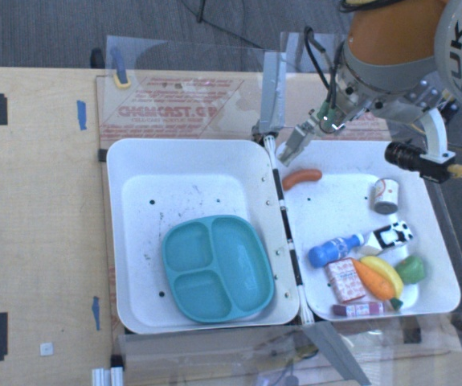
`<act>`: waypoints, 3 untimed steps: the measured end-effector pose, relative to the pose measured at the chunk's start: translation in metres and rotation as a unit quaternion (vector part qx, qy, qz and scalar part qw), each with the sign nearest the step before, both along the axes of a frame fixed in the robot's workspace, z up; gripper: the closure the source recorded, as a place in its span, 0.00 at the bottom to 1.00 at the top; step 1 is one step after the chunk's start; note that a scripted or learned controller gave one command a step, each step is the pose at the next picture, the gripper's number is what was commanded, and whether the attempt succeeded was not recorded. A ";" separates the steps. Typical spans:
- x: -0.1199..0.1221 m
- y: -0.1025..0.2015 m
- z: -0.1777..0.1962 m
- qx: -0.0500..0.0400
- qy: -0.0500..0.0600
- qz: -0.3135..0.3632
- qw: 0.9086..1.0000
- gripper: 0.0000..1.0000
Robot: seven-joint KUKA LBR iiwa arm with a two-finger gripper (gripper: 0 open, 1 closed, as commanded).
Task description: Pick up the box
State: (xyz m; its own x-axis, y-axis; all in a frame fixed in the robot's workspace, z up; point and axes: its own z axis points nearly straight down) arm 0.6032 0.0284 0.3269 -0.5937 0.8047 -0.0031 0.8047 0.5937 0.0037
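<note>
The claw (299, 141) hangs high over the back rim of the right bin (446, 240), close to the seam where the two bins meet. Its two grey fingers look slightly parted with nothing between them; it holds nothing. The arm (399, 30), grey with an orange band, enters from the right.

The box (344, 280), a small reddish carton with a pale label, lies flat near the front of the right bin. It sits in a tight cluster: a blue bottle (333, 249) just behind it, an orange carrot (373, 281) touching its right side, a yellow banana (385, 270) beyond that, and a slim purple packet (361, 309) just in front. A red sausage (301, 178), a small can (385, 195), a black-and-white toy (394, 235) and a green item (412, 268) lie elsewhere in the same bin. The left bin (134, 183) carries a teal divided plate (216, 267).

Judgement: the task stands at the approach step; the box is untouched and well apart from the claw. The next move calls for travel toward the front of the bin, then a descent with fingers aligned across the carton's narrow width, clear of the carrot and bottle.

Writing: "KUKA" reads in part on the arm; red print on the clear sheet (174, 103) behind the bins is too faint to read with certainty; the box label is illegible
</note>
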 end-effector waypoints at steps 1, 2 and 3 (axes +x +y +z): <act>-0.068 -0.061 -0.093 0.000 0.001 0.036 0.999 0.00; -0.122 -0.110 -0.142 0.000 0.002 -0.011 1.000 0.00; -0.123 -0.176 -0.184 0.000 0.002 0.093 0.996 0.00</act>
State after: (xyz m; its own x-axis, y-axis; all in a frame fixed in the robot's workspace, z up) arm 0.4797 -0.1478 0.1428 -0.7320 0.6813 -0.0003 0.6813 0.7320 0.0010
